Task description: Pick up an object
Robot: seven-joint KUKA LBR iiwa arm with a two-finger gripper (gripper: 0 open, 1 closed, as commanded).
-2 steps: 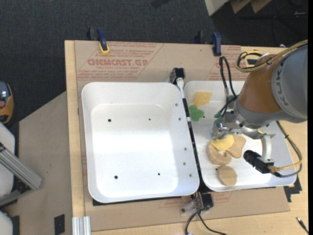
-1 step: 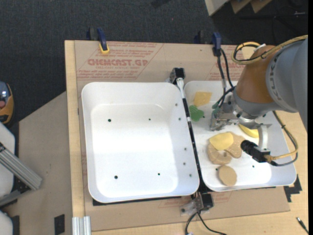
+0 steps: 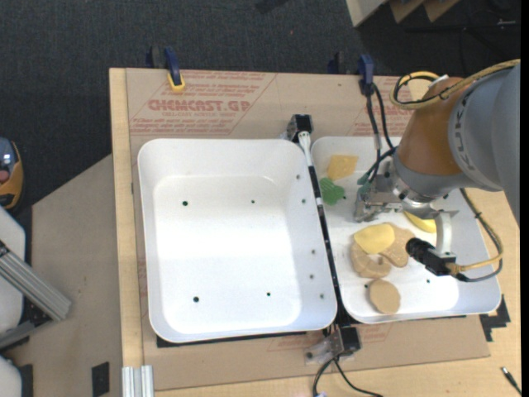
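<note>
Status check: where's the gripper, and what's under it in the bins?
Gripper low in right bin. Nothing seen held. Yellow piece and tan pieces just below; green piece beside it.

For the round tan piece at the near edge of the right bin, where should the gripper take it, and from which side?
Grip the round tan piece across its width, coming straight down from above. It seems to lie flat and apart from the bin wall, with only the larger tan object close behind it.

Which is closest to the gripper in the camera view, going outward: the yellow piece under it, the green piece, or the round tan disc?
From the gripper:
1. Yellow piece, just below it.
2. Green piece, to its left by the bin wall.
3. Tan disc, at the bin's near edge.
</note>
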